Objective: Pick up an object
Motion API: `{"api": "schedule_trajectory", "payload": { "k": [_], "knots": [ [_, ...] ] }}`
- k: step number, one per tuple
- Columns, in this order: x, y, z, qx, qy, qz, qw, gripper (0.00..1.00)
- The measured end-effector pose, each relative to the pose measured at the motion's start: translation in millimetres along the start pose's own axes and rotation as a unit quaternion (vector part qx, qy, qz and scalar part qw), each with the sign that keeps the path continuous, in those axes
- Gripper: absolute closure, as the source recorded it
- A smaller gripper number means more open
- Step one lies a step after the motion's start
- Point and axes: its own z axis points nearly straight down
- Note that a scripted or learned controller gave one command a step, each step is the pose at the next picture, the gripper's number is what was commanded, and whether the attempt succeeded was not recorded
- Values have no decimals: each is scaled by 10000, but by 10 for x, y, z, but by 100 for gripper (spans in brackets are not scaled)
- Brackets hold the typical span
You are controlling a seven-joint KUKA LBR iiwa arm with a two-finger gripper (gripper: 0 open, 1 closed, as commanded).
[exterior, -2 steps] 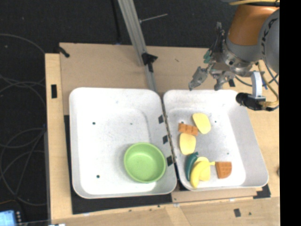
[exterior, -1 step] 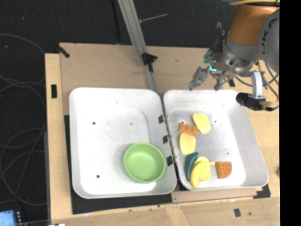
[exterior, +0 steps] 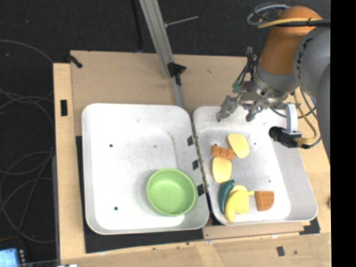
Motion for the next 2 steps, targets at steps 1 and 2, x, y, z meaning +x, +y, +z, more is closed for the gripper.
{"api": "schedule_trajectory", "payload": {
  "k": [1,2],
  "knots": [
    [-106,-31,479,-8,-4,7,10000,0],
    [-105,-26,1096,-29,-6,5,10000,0]
  ]
}}
